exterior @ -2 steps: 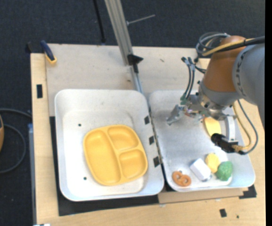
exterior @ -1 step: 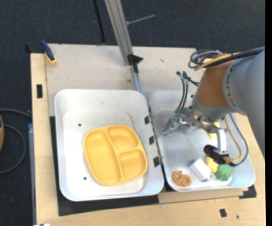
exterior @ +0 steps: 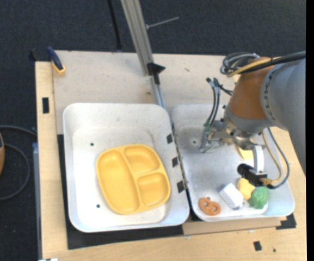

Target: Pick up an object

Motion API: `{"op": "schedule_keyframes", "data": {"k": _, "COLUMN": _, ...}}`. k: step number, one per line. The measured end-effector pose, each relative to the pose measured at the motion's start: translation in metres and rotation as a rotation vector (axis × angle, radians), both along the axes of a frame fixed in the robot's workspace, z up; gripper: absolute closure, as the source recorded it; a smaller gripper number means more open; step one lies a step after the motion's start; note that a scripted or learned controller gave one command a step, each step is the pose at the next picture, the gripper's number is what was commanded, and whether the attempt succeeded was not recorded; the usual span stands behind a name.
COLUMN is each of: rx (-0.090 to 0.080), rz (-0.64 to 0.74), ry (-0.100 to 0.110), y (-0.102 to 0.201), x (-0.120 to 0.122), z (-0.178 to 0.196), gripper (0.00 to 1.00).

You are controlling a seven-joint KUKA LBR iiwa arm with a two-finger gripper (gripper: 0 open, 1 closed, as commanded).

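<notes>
Nearest the camera, an orange pretzel-shaped piece (exterior: pixel 209 205) lies at the right bin's (exterior: pixel 200 125) front edge, beside a white block (exterior: pixel 231 196), yellow piece (exterior: pixel 245 188) and green ball (exterior: pixel 259 197). The end effector (exterior: pixel 209 140) (finger state unclear) hovers above. A yellow tray (exterior: pixel 133 177) fills the left bin (exterior: pixel 80 140).

End effector (exterior: pixel 207 140) blurred; arm (exterior: pixel 276 91) hides right bin's (exterior: pixel 195 118) far corner.

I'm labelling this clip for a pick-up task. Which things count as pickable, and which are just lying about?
Job:
pretzel
white block
yellow piece
green toy
right bin

Lying about:
yellow divided tray
left bin
metal rail
</notes>
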State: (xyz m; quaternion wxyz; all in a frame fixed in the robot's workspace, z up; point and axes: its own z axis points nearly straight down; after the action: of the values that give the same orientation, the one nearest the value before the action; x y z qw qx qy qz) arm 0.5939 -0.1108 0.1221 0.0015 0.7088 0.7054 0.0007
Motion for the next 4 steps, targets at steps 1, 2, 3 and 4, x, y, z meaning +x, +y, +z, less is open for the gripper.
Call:
{"op": "schedule_keyframes", "data": {"k": 1, "rx": 0.000, "rz": 0.001, "ry": -0.003, "y": 0.001, "x": -0.005, "z": 0.047, "gripper": 1.00}}
{"op": "schedule_keyframes", "data": {"k": 2, "rx": 0.000, "rz": 0.007, "ry": -0.004, "y": 0.004, "x": -0.007, "z": 0.093, "gripper": 1.00}}
{"op": "schedule_keyframes", "data": {"k": 3, "rx": 0.000, "rz": 0.008, "ry": -0.002, "y": 0.003, "x": -0.005, "z": 0.127, "gripper": 1.00}}
{"op": "schedule_keyframes", "data": {"k": 4, "rx": 0.003, "rz": 0.013, "ry": 0.001, "y": 0.058, "x": -0.011, "z": 0.136, "gripper": 1.00}}
